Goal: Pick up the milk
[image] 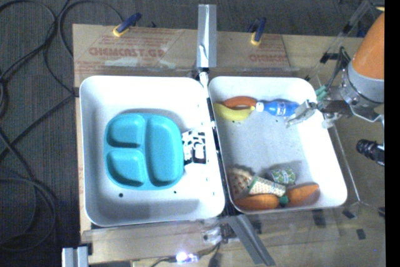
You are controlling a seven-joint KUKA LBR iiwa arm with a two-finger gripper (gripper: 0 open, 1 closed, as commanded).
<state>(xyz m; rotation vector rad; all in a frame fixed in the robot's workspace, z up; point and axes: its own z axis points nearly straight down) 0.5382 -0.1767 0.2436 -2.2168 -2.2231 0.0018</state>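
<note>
- Camera view: the milk (195, 147), a small black-and-white patterned carton, sits in the left bin (94, 134); it is just beside the right edge of the blue divided tray (145, 150) and close to the wall shared with the right bin (275, 141)
- the gripper (306, 112) is over the far right corner of the right bin, next to the blue bottle (279, 108); a banana (232, 112) lies just beyond the bottle's cap end; well apart from the milk
- pincer state: we cannot tell from this angle whether it is spread or pressed together; nothing visibly pinched
- we judge the step as approach, not yet lined up; the pick itself is not begun
- next move, as we see it: carry the arm (369, 72) left across the divider between the bins, then set down over the carton
- the carton is hemmed in, tray on one side and bin wall on the other; we'd want the closing axis along the free direction, not across that narrow slot
- risk: clipping the tray rim or the divider on descent; nudging the carton flat against the wall
</note>
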